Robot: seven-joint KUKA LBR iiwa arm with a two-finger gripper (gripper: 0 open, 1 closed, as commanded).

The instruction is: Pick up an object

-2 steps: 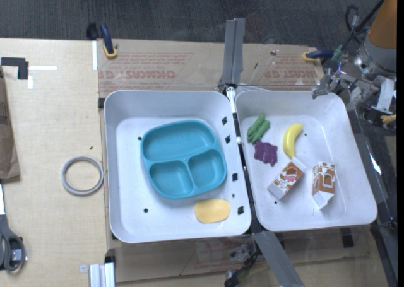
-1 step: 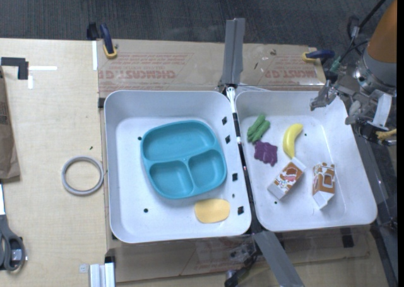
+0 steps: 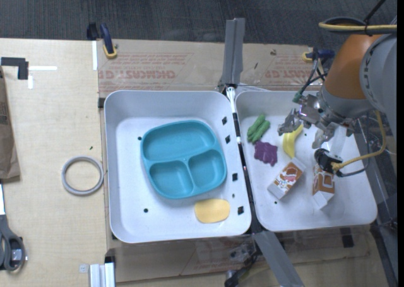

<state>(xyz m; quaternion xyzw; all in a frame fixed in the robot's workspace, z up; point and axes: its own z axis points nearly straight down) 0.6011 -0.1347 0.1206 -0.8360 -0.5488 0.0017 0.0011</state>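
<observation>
Landmark: the banana [image 3: 289,144], a yellow toy fruit in the right bin [image 3: 353,216]; every place below is given from it.
Gripper [image 3: 307,129]: it hangs just above and to the right of the banana's upper end, under the grey wrist with the orange band.
Fingers: they stand apart, one prong near the banana's top, the other further to the right; nothing is between them.
Key relation: the banana lies a little to the left of and below the fingertips, very near, perhaps touching the left prong; I cannot tell for sure.
Long axis: the banana runs nearly up and down in the view, with a light curve, so the fingers probably close across its short side.
Judgement: the banana is most likely the target, and the gripper needs a small shift to the left and then a descent.
Neighbours: the grapes [image 3: 266,152] lie just to the left of the banana, the green pod [image 3: 257,128] up and to the left, one carton [image 3: 285,181] below, a second carton [image 3: 322,188] below and to the right.
Risk: the grapes are close, so a finger may push them.
Left bin: the blue tray [image 3: 183,159] lies well apart from the banana.
</observation>
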